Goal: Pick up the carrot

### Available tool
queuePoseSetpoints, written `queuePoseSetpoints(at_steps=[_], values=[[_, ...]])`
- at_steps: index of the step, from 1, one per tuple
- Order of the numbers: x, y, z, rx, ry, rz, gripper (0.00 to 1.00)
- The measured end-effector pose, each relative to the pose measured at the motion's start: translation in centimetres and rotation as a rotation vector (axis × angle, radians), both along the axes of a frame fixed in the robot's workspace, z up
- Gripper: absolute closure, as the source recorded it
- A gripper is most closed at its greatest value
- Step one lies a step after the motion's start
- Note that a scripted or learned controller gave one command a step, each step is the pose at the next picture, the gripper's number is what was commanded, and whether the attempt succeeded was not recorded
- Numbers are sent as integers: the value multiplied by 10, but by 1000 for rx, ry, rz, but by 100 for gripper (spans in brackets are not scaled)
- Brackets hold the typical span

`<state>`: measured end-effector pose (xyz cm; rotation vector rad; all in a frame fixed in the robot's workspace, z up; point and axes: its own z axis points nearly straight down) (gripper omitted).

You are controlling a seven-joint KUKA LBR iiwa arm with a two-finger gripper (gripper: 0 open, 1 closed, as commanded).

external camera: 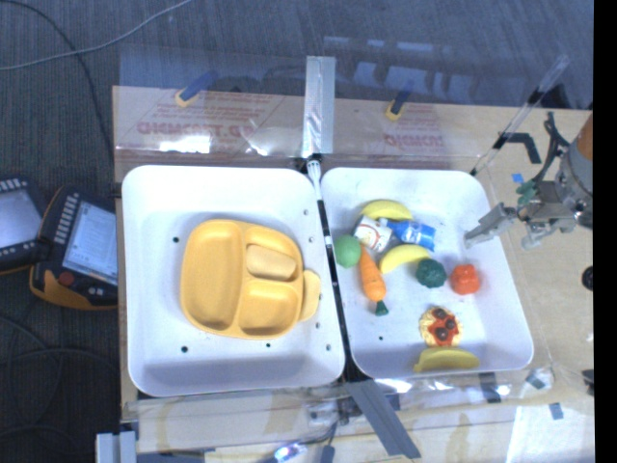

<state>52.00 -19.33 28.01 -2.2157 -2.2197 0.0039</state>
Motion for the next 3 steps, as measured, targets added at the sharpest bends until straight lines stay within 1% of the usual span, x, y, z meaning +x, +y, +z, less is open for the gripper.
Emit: queuePoseSetpoints(at_steps=[1, 2, 3], values=[[-22, 60, -91, 1, 2, 67, 0], [-35, 97, -47, 0, -2, 312, 0], [3, 155, -100, 1, 0, 380, 0]])
